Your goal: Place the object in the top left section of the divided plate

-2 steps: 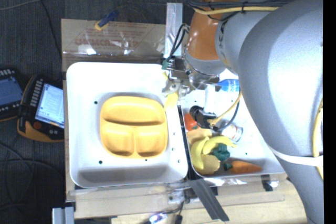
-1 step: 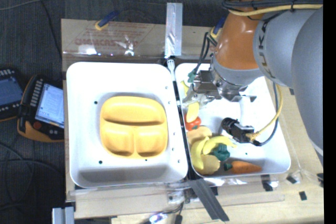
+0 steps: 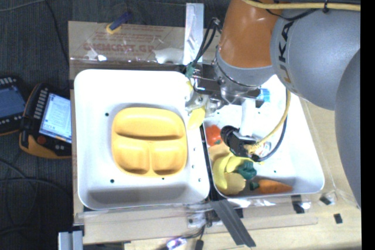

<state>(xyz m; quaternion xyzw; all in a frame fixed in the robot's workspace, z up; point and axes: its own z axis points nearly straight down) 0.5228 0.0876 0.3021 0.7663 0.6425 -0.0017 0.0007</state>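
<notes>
Plate, one, three sections, bins, two

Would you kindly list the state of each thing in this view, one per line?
Divided plate: yellow, lying flat in the left bin, nothing in its sections.
Left bin: holds the plate.
Right bin: holds a carrot, a yellow item and a red item.
Carrot: lying flat near the front wall.
Yellow item: resting in the front left corner.
Red item: beside the dividing wall.
Gripper: over the bins' shared wall, finger state unclear.
</notes>
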